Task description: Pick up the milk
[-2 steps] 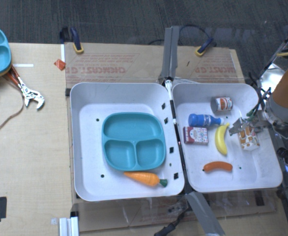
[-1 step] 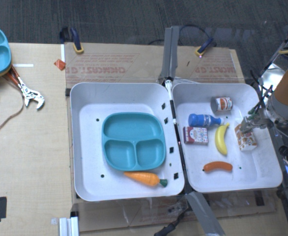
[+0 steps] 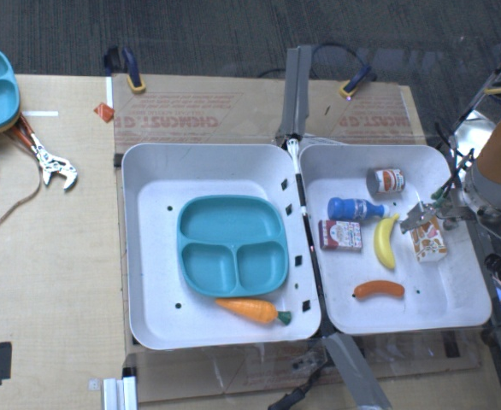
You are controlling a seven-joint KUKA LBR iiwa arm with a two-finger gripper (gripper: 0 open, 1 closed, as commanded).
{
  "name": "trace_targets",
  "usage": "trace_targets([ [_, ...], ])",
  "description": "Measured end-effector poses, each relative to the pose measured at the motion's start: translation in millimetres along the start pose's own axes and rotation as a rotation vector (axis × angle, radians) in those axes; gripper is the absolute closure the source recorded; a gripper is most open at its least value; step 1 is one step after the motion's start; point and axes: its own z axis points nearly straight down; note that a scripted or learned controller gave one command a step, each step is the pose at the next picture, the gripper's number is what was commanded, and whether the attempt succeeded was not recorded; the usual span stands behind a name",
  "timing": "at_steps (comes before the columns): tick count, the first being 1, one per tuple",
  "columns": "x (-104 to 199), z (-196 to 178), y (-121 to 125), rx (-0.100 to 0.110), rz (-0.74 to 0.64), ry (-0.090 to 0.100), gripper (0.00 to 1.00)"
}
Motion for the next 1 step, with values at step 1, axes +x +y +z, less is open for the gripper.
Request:
trace_targets([
  [1, -3.5, 40.1, 2.1, 0.046, 0.001, 0.033, 0.0],
])
